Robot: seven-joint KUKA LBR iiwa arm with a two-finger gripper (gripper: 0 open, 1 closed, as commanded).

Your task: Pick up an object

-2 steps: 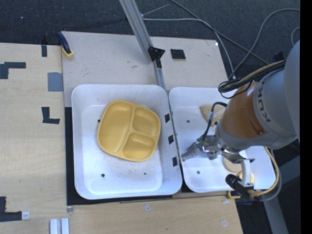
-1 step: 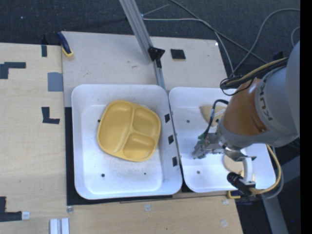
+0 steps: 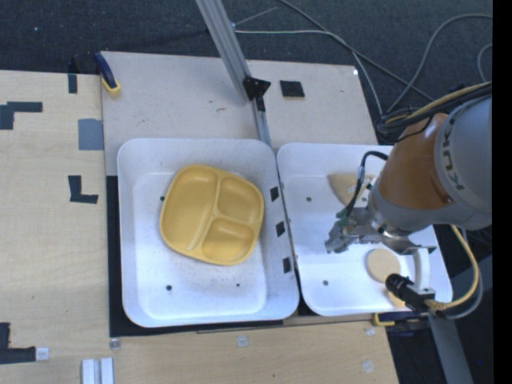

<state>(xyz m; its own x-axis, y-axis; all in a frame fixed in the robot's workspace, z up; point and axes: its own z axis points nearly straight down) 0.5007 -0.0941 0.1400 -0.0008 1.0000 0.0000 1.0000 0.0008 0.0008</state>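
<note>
A yellow divided plate (image 3: 212,214) lies in the left bin (image 3: 136,294). In the right bin (image 3: 308,290) two tan flat round pieces show: one (image 3: 342,186) near the bin's back, partly hidden by the arm, and one (image 3: 382,265) near the front right, also partly covered. My gripper (image 3: 339,239) hangs low over the middle of the right bin, between the two tan pieces. The wrist hides most of it.
A grey metal pole (image 3: 232,46) slants down from the top to the gap between the bins. Cables (image 3: 416,102) run over the dark floor at the upper right. A blue and yellow clamp (image 3: 106,72) sits at the bench's back left corner.
</note>
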